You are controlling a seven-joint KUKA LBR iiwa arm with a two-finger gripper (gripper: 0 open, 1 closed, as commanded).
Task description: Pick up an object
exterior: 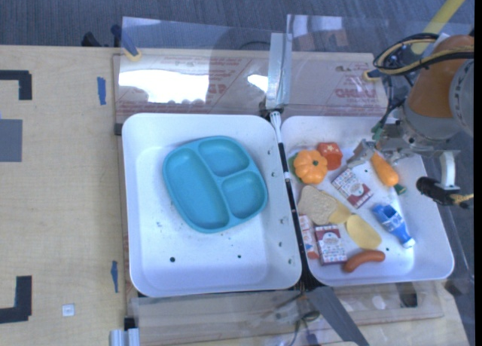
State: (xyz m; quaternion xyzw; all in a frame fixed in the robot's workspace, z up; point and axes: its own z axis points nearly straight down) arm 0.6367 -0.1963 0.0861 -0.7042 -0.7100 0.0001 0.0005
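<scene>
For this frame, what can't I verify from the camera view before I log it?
- Gripper: too small and blurred against the carrot to tell the finger state or whether they touch.
- Small boxes: print too small to read.
- Right bin: its upper right part is hidden by the arm.
- Arm: cut off by the right edge.

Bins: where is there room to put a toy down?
Left bin: bare white floor in front of the blue plate, down to the near wall. Right bin: crowded with the pumpkin, carrot, sausage and boxes; only its near right corner is bare.
</scene>
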